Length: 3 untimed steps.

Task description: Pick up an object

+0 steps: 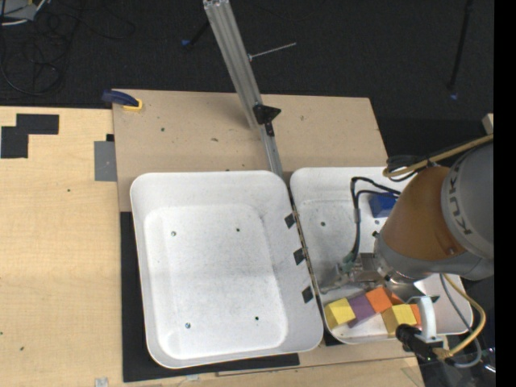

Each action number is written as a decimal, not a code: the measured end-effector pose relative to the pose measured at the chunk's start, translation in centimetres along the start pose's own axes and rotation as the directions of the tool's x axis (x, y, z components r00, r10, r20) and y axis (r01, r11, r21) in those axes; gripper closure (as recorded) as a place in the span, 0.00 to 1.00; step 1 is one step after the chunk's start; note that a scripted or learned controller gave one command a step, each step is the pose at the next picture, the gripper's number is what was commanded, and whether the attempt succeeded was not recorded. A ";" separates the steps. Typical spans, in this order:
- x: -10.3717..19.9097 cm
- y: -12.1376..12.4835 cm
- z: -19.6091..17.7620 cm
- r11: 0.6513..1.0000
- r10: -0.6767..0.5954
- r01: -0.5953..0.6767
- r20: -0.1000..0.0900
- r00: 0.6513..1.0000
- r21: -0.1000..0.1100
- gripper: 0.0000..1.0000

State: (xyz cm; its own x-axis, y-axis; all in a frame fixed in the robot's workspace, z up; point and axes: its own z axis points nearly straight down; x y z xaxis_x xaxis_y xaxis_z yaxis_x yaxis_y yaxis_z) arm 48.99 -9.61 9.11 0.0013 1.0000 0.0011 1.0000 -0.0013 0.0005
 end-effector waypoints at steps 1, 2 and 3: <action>-0.1 0.0 -1.1 1.000 0.009 -0.009 -0.003 1.000 0.002 1.00; -1.2 0.5 -6.3 1.000 0.002 -0.002 0.002 1.000 -0.001 1.00; -1.9 1.4 -11.7 1.000 -0.002 0.002 0.002 1.000 -0.002 1.00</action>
State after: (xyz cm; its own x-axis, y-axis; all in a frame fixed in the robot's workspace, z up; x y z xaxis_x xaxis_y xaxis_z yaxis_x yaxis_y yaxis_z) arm 50.41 -11.49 20.82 -0.0005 1.0000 -0.0007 1.0000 0.0005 0.0029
